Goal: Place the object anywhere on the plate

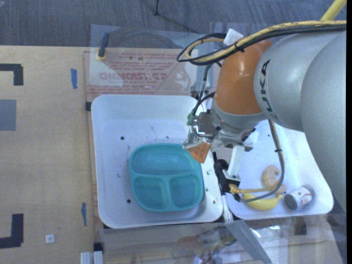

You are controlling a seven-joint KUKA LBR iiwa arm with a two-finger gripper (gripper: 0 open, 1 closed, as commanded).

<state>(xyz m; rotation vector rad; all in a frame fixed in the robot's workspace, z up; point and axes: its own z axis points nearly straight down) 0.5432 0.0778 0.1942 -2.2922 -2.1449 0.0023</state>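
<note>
At gripper (204,145): small orange wedge-shaped object (201,152) seen at fingertips; closure or grasp cannot be told.
Offset: teal three-compartment plastic plate (165,177) lies just left, below object.
Overlap: object hangs at plate's upper-right rim.

My arm (308,76) reaches in from the right, its thick grey body crossing above the desk's far right corner and the right side of the desk. The orange band (239,81) sits just above my wrist, which points downward near the middle of the desk. Yellow and black cables (231,43) loop over the top of the band and trail off to the right. My pincer (204,143) hangs below the wrist, and something small and orange shows at its tip; how it is gripped I cannot make out.
</note>
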